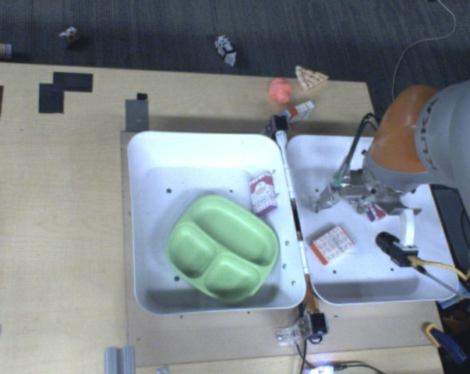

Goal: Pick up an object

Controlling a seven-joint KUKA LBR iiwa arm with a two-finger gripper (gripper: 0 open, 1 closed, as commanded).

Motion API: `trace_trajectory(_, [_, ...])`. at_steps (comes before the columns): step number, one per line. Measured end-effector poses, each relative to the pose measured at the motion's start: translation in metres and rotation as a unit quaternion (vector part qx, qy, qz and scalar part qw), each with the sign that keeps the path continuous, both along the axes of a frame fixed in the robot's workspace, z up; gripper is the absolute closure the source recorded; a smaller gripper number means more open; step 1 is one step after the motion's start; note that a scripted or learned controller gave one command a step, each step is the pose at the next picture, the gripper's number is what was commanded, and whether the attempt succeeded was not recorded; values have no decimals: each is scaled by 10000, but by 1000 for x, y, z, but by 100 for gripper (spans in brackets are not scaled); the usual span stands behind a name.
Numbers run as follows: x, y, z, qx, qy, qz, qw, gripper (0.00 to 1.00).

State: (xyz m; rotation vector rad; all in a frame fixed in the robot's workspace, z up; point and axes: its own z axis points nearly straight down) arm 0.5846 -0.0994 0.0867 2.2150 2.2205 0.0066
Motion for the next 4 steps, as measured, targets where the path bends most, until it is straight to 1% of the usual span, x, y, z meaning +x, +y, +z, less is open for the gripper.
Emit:
trace_trajectory(1, [-49, 9, 1, -4, -19, -4, 10000, 0])
trace_trajectory(2, [-47, 9, 12, -6, -49, 2, 10000, 100])
trace_trajectory(3, [-47, 9, 12, -6, -47, 2, 10000, 0])
trace_trajectory(4, [29, -32, -1, -1, 4, 11, 10000, 0])
